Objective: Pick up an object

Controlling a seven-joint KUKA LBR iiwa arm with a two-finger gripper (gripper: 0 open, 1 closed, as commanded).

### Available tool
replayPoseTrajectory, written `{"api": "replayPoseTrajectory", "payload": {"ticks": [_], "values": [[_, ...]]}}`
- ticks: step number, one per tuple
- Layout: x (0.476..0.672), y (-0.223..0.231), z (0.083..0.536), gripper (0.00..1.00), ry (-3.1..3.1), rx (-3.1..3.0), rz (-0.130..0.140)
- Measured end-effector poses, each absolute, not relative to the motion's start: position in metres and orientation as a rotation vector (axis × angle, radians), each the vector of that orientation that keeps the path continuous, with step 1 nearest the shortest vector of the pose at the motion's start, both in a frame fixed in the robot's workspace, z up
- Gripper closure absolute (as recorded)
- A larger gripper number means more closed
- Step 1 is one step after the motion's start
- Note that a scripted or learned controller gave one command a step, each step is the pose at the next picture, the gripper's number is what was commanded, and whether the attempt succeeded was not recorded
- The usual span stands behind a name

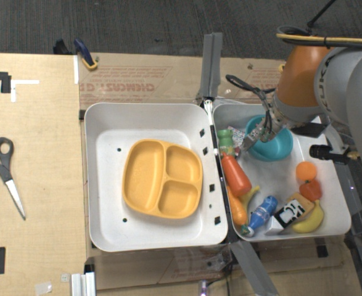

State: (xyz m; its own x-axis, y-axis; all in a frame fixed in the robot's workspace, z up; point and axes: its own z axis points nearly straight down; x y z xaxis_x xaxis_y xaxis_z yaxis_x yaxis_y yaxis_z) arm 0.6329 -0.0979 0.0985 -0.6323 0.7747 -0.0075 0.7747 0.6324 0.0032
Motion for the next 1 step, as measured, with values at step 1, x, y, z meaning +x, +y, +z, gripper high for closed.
{"api": "replayPoseTrajectory", "payload": {"ticks": [1], "values": [[0.64,-0.119,0.0982,0.0,2.874,1.271,0.003]]}}
